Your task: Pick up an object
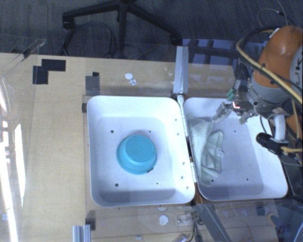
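A round light-blue bowl (137,153) lies in the middle of the left bin (102,189). A crumpled pale grey-white cloth (211,150) lies along the left side of the right bin (255,184), against the divider. My gripper (233,115) hangs over the back part of the right bin, just above and to the right of the cloth's upper end. Its two fingers are spread open, with nothing between them. The arm's orange band (279,47) and grey wrist come in from the upper right.
A metal divider post (181,71) stands between the bins at the back. Cables (272,142) hang off the wrist over the right bin's right edge. Wooden bench surface (47,156) surrounds the bins; a black chair base (120,14) sits on the floor behind.
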Controlling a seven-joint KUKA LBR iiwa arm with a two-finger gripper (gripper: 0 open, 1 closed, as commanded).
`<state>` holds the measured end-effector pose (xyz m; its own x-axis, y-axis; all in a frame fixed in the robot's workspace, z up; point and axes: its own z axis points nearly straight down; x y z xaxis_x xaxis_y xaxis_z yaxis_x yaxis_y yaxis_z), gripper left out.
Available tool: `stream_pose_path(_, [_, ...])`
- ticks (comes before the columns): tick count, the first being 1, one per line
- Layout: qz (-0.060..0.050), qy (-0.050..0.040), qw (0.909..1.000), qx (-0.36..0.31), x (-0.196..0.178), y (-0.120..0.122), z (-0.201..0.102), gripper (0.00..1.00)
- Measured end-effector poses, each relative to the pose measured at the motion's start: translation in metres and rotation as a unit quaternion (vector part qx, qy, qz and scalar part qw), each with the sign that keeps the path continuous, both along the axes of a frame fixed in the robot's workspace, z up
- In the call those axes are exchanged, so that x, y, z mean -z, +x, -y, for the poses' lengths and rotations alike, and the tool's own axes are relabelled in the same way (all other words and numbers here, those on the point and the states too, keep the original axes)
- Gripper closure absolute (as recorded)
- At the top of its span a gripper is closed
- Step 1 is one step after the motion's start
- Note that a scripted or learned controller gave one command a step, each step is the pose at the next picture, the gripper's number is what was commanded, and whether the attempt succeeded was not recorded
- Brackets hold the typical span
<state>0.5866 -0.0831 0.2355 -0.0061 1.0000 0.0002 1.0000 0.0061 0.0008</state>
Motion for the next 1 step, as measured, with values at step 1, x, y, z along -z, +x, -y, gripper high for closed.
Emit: stream_pose_path(1, [0.007,-0.0007,0.999,-0.043,0.1363,0.0118,0.0023,0.0])
